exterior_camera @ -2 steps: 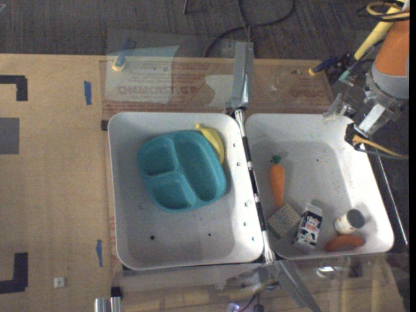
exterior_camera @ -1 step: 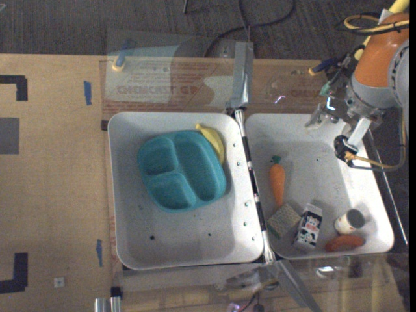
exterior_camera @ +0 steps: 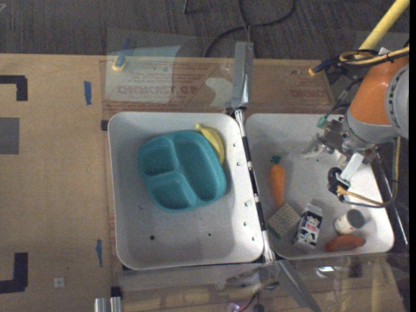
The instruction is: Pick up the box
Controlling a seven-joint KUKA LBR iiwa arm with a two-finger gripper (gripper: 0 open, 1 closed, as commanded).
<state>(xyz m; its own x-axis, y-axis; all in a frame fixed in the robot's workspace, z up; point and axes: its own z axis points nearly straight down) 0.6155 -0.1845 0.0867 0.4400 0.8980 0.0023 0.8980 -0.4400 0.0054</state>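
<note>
The box [exterior_camera: 308,225] is a small white carton with black markings. It stands near the front wall of the right bin [exterior_camera: 296,132], between a tan sponge-like block [exterior_camera: 285,218] and a white cup [exterior_camera: 350,221]. My gripper [exterior_camera: 337,161] hangs over the right half of that bin, behind and to the right of the box and apart from it. Nothing shows between it and the box. The arm's orange band [exterior_camera: 376,103] is above it at the right edge.
An orange carrot [exterior_camera: 278,182] lies left of the gripper, and a red-orange piece [exterior_camera: 345,242] sits at the bin's front right. The left bin [exterior_camera: 130,233] holds a teal divided plate [exterior_camera: 182,171] and a banana [exterior_camera: 213,140]. A metal divider [exterior_camera: 250,174] separates the bins.
</note>
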